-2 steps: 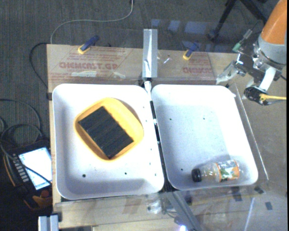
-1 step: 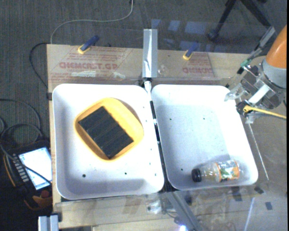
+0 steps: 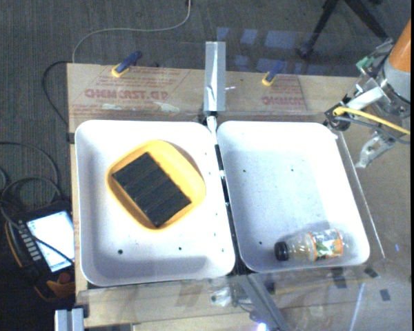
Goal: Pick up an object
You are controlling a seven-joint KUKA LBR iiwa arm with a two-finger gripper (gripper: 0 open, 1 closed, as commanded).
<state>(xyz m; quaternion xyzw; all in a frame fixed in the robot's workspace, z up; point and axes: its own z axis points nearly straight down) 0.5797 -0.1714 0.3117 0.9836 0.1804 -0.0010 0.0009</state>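
Dark grey carpet (image 3: 124,12) surrounds the bench (image 3: 159,95), whose brown top carries two shallow white bins side by side, as I watch from the fixed overhead camera. My left bin (image 3: 96,254) holds a yellow dish (image 3: 186,167) with a dark ribbed block (image 3: 152,188) lying in it, set toward the bin's upper middle. My right bin (image 3: 290,164) holds one plastic bottle (image 3: 309,247), lying on its side near the lower right corner, black cap pointing left, close to the lower wall. Most of that bin's floor lies bare above the bottle. Two yellow-and-blue clamps (image 3: 126,63) grip the bench's far edge, and a grey post (image 3: 214,78) stands at the seam between the bins. A tablet (image 3: 50,240) and cables rest on the floor at left; chair legs (image 3: 331,12) show at top. The arm's gripper (image 3: 372,147) hangs outside the right bin's upper right corner, well apart from the bottle; I cannot tell its state.
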